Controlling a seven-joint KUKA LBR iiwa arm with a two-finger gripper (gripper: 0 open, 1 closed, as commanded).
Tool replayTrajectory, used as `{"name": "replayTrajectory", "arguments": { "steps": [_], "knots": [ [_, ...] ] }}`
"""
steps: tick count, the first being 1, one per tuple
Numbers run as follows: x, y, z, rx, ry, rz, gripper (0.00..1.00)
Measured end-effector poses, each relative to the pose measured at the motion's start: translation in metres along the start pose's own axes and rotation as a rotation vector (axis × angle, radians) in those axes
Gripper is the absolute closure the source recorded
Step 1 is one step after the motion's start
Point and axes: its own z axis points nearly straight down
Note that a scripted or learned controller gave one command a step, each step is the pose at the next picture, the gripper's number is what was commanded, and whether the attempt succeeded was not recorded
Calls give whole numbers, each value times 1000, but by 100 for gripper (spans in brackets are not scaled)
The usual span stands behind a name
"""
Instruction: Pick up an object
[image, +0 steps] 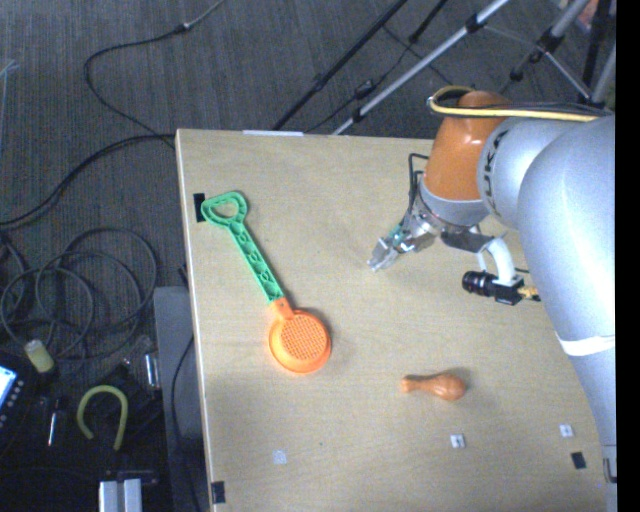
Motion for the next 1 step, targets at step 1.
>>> {"name": "replayTrajectory", "arguments": {
  "steps": [1],
  "knots": [
    [0, 0, 0, 0, 0, 0, 0]
  ]
}}
